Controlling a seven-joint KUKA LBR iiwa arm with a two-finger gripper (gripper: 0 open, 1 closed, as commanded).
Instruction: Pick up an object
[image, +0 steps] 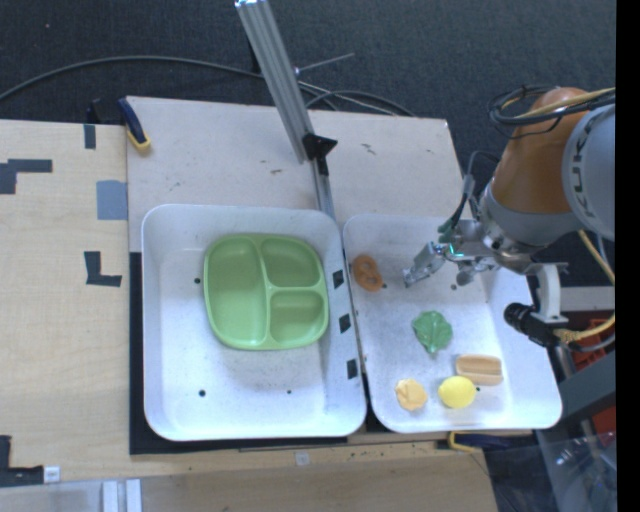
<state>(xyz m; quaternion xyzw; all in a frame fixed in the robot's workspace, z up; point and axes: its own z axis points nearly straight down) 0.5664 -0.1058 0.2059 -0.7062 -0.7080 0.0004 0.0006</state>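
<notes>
My gripper (432, 268) hangs over the upper middle of the right bin (520, 405), its two fingers spread open with nothing between them. An orange-brown piece (367, 272) lies to its left near the bin's left wall. A green leafy item (433, 331) rests below the gripper. Further down sit a hot-dog-like bun (479, 369), a yellow lemon (457, 392) and a small orange-yellow piece (411, 394).
The left bin (170, 380) holds a green divided plate (267, 291). A slanted metal pole (285, 85) rises from between the bins at the back. Cables run across the dark floor behind the bench.
</notes>
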